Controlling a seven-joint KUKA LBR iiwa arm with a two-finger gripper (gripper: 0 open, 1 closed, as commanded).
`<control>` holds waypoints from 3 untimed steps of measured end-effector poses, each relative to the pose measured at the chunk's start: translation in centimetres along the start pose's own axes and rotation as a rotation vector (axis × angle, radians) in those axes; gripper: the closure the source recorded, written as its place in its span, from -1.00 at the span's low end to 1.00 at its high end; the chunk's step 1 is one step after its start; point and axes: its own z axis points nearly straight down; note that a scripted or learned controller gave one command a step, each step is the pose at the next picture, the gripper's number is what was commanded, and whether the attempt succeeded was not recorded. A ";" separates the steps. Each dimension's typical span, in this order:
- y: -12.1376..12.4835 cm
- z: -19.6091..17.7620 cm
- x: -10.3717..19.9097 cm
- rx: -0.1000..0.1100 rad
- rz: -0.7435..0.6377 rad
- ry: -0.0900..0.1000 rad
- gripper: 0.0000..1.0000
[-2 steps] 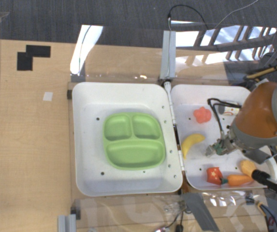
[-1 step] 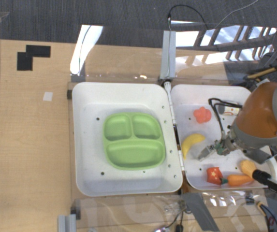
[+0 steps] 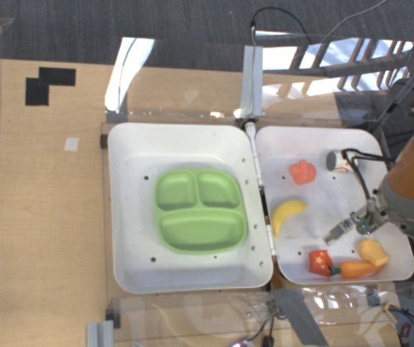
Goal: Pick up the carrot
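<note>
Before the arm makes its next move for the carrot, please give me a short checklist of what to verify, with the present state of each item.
1. Carrot in view, near the front edge of the right bin: ok.
2. Gripper above the carrot: not ok, it is further back and to the left.
3. Carrot between the fingers: not ok, not grasped.
4. Free space around the carrot: not ok, red toy and yellow-orange toy lie close.
5. Fingers open enough: cannot tell.

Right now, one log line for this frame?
task: pick up carrot | gripper: above right bin, nothing held | carrot: near front wall, beside red pepper | banana: left of gripper
</note>
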 end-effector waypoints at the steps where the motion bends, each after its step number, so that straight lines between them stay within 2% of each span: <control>1: 0.3 -1.1 -0.1 -0.006 -0.004 -0.005 1.00; 2: 1.7 2.6 2.8 -0.006 0.418 -0.005 1.00; 3: 1.7 2.6 2.6 -0.010 0.419 -0.009 -1.00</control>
